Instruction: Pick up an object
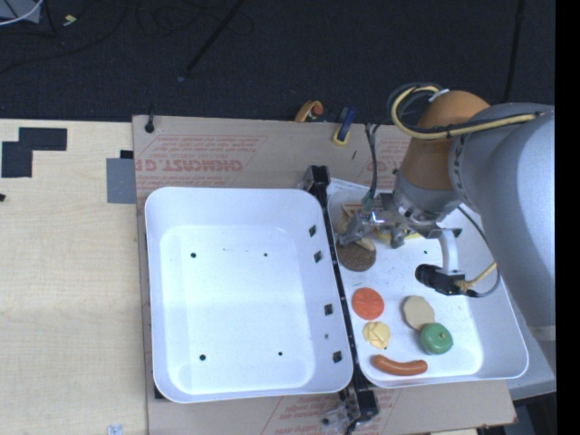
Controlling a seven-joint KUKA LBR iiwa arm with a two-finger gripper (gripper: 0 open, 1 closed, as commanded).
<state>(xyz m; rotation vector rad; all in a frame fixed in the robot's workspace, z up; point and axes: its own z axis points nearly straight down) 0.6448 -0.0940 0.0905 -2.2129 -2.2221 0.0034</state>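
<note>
My gripper hangs low over the upper left part of the right bin. Right below it lies a brown round thing, touching or nearly touching the gripper's tip. Further toward the front of this bin lie a red-orange disc, a tan oval piece, a small yellow thing, a green ball and a reddish sausage. Nothing shows as held.
The left bin stands beside the right one, the two parted by a black clip rail. Both rest on a cardboard sheet. The grey arm reaches in from the right, over the right bin's far edge.
</note>
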